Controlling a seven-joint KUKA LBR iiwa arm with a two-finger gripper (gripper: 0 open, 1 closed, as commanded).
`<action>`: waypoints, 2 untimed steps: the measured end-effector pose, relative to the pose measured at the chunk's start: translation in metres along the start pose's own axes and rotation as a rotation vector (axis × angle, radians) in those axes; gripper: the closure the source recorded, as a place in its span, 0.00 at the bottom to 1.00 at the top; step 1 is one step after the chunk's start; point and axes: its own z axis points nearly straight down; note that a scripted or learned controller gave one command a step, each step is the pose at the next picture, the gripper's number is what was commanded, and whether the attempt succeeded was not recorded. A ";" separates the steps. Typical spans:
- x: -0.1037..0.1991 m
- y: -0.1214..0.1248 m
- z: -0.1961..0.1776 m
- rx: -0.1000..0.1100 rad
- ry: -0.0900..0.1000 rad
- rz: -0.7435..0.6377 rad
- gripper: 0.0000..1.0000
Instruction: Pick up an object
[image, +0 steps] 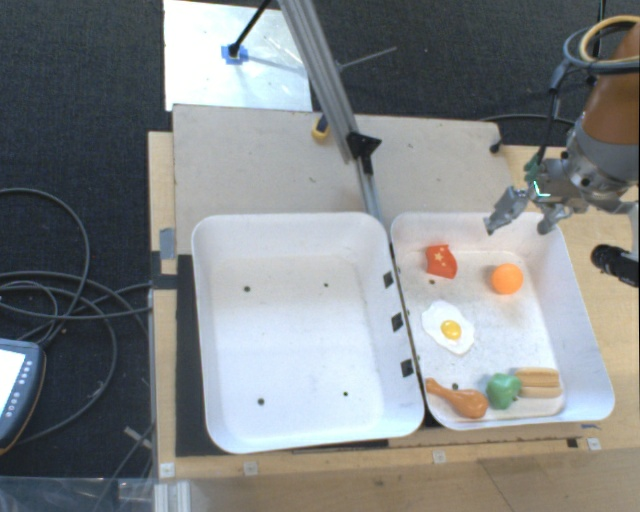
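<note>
1. We see the hand (527, 210) at the 2 o'clock part of the view, hanging over the far rim of the right bin (580, 330). Its two fingers are spread apart, with bare bin and bench showing between them; it grips nothing and touches none of the objects.
2. Nearest the hand is one orange ball (507, 279), toward 6 o'clock from it and apart from it.
3. At 8 o'clock from the hand lies one red piece (441, 261), close to the bin's left wall.
4. Further toward 7 o'clock, near the bin's middle, lies one fried egg (448, 328), flat on the floor of the bin.
5. Along the near wall we count three things in a row: one brown drumstick (458, 397), one green piece (503, 389) just beside it, and one hot dog (538, 381) touching or nearly touching the green piece.
6. That makes six objects, all in the right bin.
7. The left bin (300, 330) lies at 9 o'clock, its right wall pressed against the right bin's left wall.
8. Open floor lies between the ball, the egg and the near row; the right wall beside the ball is clear too.
9. A slanted grey pole (330, 80) crosses the bench (260, 160) at 11 o'clock from the hand, well apart.
</note>
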 end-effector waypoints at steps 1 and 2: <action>0.000 0.001 -0.002 -0.003 -0.001 -0.001 0.00; 0.001 0.011 0.053 0.000 -0.001 -0.001 0.00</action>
